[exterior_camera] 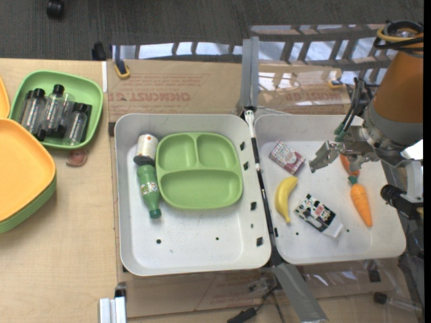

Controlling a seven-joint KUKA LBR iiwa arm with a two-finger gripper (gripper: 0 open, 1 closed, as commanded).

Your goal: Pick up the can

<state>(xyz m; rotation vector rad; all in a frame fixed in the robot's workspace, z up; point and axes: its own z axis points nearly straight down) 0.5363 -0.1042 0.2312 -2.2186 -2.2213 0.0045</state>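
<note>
Still at the outset: the claw [335,152], seemingly open and empty, hangs over the right bin [377,251], with the can [146,147] untouched far to its left.

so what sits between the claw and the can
In the camera view, the green divided plate lies between the claw and the can, along with the bins' shared rims and the pink packet.

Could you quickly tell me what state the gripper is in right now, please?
Gripper: above the right bin; open or shut cannot be told.
</note>
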